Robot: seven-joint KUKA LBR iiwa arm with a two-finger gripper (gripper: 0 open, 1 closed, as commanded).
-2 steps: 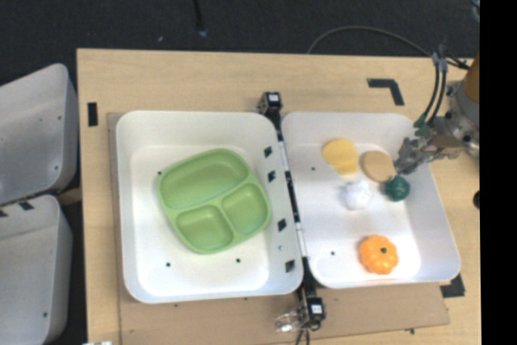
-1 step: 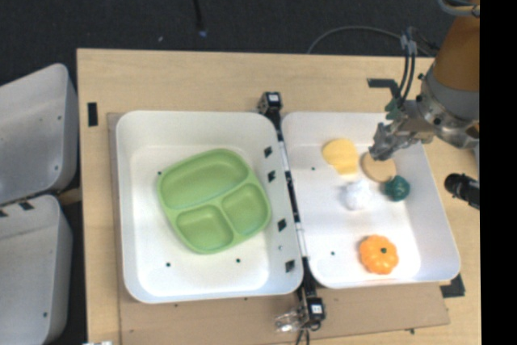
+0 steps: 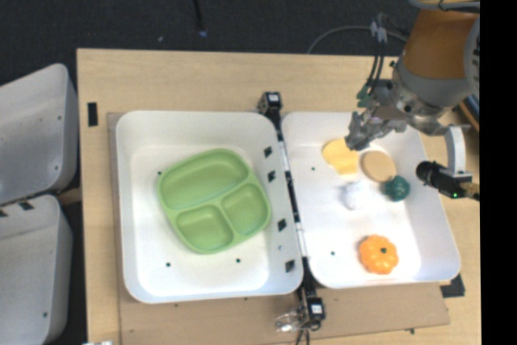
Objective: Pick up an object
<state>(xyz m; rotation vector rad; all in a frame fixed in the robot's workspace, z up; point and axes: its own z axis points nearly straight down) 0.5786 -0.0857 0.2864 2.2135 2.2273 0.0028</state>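
Yellow is the colour nearest the work: a soft-looking, rounded yellow piece [image 3: 340, 156] lies in the upper middle of the right bin [image 3: 323, 254], and the gripper [image 3: 361, 135] hangs just above and to the right of it, its dark metal tip low over the bin floor. From this slanted view I cannot tell how the claw is set; the tip reads as one dark cluster. Nothing shows caught in it, so the pick seems not yet made. The approach looks largely done; closing on something and lifting it clear are left, as far as I can judge.

Just right of the yellow piece sits a flat tan disc [image 3: 377, 166], smooth and matte like wood or cork. Touching its lower right edge, or nearly so, is a small dark teal lump [image 3: 396, 189], rounded and slightly glossy. Left of that, a small white object [image 3: 351, 195] almost vanishes against the white plastic. Lower in the bin, well apart from the rest, rests an orange pumpkin [image 3: 378, 254], ribbed and shiny like moulded plastic.

At centre left of the frame, the left bin [image 3: 129, 254] holds a pale green tray [image 3: 213, 199] with three compartments, its rounded corners and raised dividers suggesting hard moulded plastic. Both bins stand on a light wooden bench [image 3: 178, 77].
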